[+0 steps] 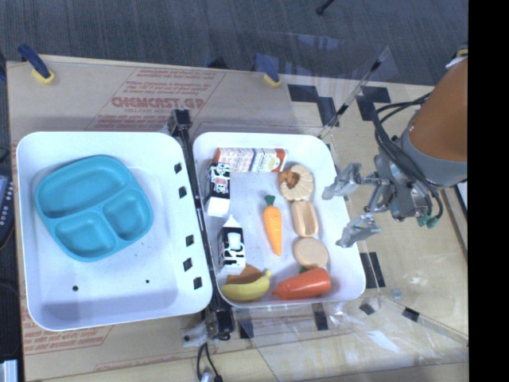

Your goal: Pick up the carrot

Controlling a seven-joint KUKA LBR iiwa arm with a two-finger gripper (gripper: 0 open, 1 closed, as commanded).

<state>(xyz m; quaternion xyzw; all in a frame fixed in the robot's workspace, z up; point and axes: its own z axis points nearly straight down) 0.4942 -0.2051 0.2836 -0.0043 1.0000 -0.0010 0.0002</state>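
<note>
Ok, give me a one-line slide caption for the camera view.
Open hand sits at the right bin's edge, apart from the carrot lying among toy foods; blue plate in the left bin.

the bench, covered in printed brown cardboard, carries two white bins side by side.

Carrot amid toy food in right bin; open jaws over its right rim.
</note>
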